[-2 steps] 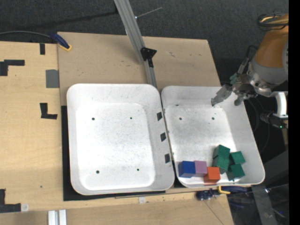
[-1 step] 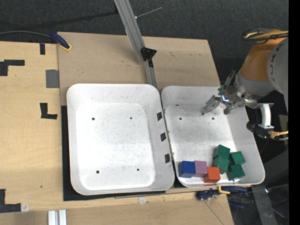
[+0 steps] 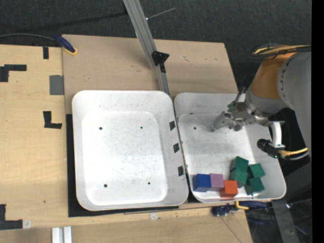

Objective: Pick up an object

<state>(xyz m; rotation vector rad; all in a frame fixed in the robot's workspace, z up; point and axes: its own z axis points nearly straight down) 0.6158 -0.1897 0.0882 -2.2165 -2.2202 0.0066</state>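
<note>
My gripper [image 3: 218,124] hangs over the upper middle of the right bin [image 3: 202,105], reaching in from the right below the arm's orange band. Near the bin's front edge a blue cube [image 3: 202,181], a purple cube [image 3: 216,179] and an orange cube [image 3: 230,188] lie in a row. Several green blocks [image 3: 247,173] are piled just right of them in the front right corner. All these objects lie well below the gripper in the view, apart from it. Nothing shows at the gripper's tip.
The left bin [image 3: 81,105] sits beside the right one, with black clips on the shared rim. A slanted metal pole [image 3: 143,27] with a black clamp [image 3: 160,58] crosses the bench behind the bins. A black and yellow cable [image 3: 276,148] hangs at the arm's side.
</note>
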